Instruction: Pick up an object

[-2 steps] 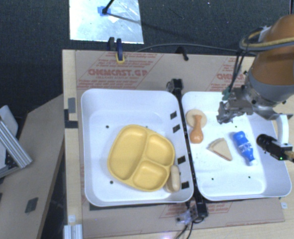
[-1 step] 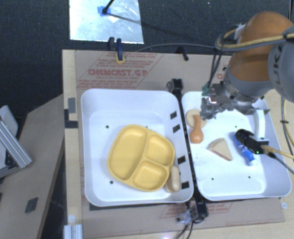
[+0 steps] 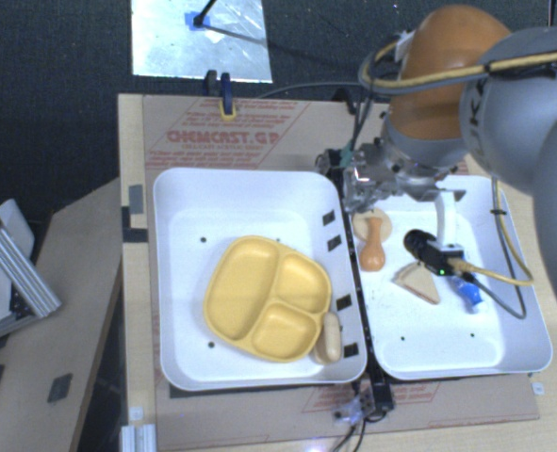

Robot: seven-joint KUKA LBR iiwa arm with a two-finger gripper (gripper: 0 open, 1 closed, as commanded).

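Item 1: yellow plastic 3-compartment tray (image 3: 267, 298), laid flat in the left white bin (image 3: 188, 205), left of the central divider between the 2 bins.

Item 2: small tan oblong piece (image 3: 330, 337), lodged against the tray's right edge, just left of the divider.

Item 3: tan wooden pestle-shaped piece (image 3: 373, 240), lying just right of the divider in the right white bin (image 3: 504, 342); judged the likeliest pick, being nearest the tool.

Item 4: tan wedge (image 3: 419, 282) and small blue piece (image 3: 467, 293), further right of the divider.

Item 5: gripper (image 3: 382, 191), hung low above the pestle-shaped piece; jaw state cannot be told, and nothing is seen held.
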